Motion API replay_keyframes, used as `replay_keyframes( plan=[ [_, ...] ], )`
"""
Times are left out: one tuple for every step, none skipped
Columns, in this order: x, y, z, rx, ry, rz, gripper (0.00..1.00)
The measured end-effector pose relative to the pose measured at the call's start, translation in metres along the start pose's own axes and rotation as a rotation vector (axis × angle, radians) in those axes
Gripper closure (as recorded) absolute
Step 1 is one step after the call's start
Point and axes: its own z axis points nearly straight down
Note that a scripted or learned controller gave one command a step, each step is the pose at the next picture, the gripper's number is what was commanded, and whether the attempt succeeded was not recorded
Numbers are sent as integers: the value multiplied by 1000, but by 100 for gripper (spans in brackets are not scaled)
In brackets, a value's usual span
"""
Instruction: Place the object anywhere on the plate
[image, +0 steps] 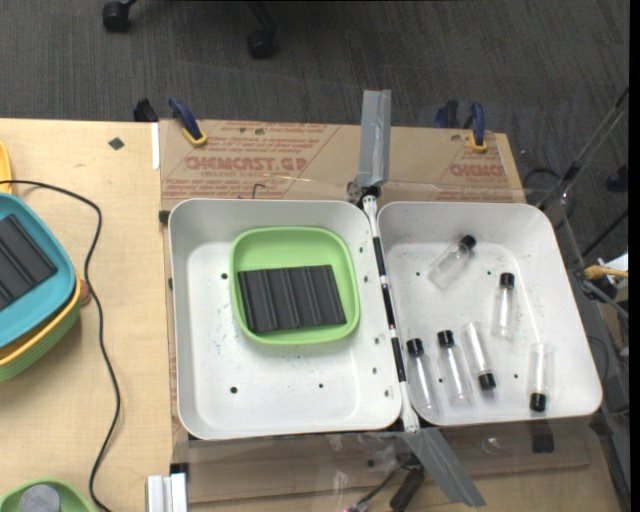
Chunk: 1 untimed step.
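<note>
— What's on the left?
— Teal trays (30, 265) on the tabletop (100, 180), then the left bin (200, 400) holding the green plate (296, 240) with a dark ribbed insert (295, 298).
— And the objects?
— Six clear black-capped vials (452, 362) lie scattered in the right bin (570, 300), well apart from the plate.
— End effector spread or pressed together?
— Cannot tell.

Glossy green plastic plate (296, 252) with matt dark ribbed insert (293, 298); clear vials (455, 366), black caps; smooth white bins (200, 380).
</note>
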Motion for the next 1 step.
replay_keyframes(
  plan=[
    [4, 1, -23, -2, 1, -4, 0]
  ],
)
